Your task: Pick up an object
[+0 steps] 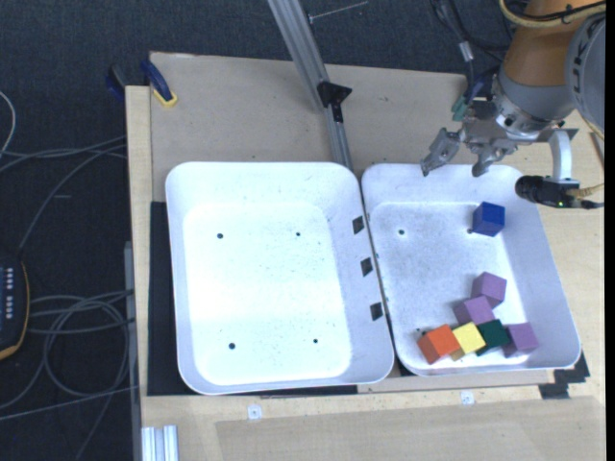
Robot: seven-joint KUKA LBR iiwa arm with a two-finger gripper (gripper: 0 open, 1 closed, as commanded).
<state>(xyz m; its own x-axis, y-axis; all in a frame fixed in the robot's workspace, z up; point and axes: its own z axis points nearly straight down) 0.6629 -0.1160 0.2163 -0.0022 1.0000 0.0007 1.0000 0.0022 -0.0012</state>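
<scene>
The end effector [454, 164] hangs over the far rim of the right bin [553, 257], at the top of that bin as the camera sees it. Its two fingers [430, 164] are spread apart with nothing between them, tips pointing down toward the rim. Above it the grey arm [548, 89] with its orange band [543, 56] comes in from the right.

The blocks all lie in the right bin. A blue block [488, 218] sits alone in the far part of the bin, near the end effector but apart from it, below and to its right in the view. The rest cluster in the near right corner: a purple block [490, 287] and a second purple one [474, 309] just beside it, then a row along the near wall made of an orange block [441, 343], a yellow block [469, 338], a green block [494, 334] (dark, partly tucked behind the yellow one) and a third purple block [522, 337]. The orange, yellow and green ones touch each other.

The left bin [183, 257] lies beside the right one on the table [240, 104], the two meeting along a seam with small black clips [365, 266]. A grey metal bar [306, 46] runs at a slant across the far table. Cables [58, 296] trail over the dark floor at the left.
</scene>
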